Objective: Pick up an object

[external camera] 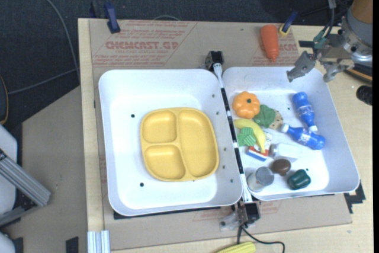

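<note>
The right bin (346,151) holds several small objects. Among them are an orange pumpkin (246,105), a yellow-green piece (249,134), two blue bottles (302,106) (308,138), a silver can (260,178), a brown piece (281,166) and a dark green piece (298,179). My gripper (314,70) hangs over the bin's far right corner, above and behind the upper blue bottle. Its fingers (299,70) are spread open with nothing between them.
A yellow divided plate (177,143) lies in the left bin (118,103). An orange carrot (269,41) rests on the cardboard behind the right bin. A blue clamp (110,18) sits at the board's far left corner.
</note>
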